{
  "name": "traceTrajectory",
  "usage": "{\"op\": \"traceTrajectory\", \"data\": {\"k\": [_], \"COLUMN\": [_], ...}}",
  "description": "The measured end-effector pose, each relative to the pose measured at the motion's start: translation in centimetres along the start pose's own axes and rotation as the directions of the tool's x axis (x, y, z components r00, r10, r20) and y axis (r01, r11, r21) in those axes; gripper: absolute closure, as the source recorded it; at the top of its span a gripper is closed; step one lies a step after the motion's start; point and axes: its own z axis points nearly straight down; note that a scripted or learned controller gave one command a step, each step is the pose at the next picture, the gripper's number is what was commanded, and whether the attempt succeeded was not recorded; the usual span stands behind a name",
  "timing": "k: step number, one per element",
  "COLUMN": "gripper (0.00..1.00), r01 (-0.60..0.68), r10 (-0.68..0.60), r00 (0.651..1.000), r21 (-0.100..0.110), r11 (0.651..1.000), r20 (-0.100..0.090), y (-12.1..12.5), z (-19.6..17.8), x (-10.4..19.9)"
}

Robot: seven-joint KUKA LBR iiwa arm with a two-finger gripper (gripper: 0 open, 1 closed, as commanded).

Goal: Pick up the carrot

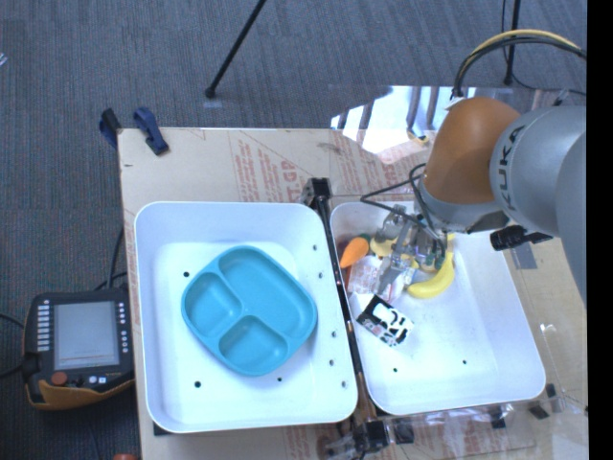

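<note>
The carrot (353,251) lies in the right bin (498,372) against its left wall, just left of the hand (407,262), whose grip I cannot tell.

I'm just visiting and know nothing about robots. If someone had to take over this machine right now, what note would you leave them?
Gripper: down in the right bin, over the pile of items near its left wall. Whether its fingers are open or shut cannot be made out.
Carrot: lying in the right bin's upper left corner, just left of the gripper, not seen between its fingers.
Nearby: a banana on the gripper's other side, a black-and-white item below it. A blue divided plate sits in the left bin.
Done: arm has reached the pile.
Left: grasp the carrot and lift it.
</note>
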Motion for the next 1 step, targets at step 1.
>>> {"op": "traceTrajectory", "data": {"k": [1], "gripper": [0.00], "r01": [-0.355], "r10": [0.355], "r00": [0.935], "r21": [0.000], "r11": [0.935], "r20": [0.000], "y": [-0.53], "z": [0.08], "x": [0.59]}}
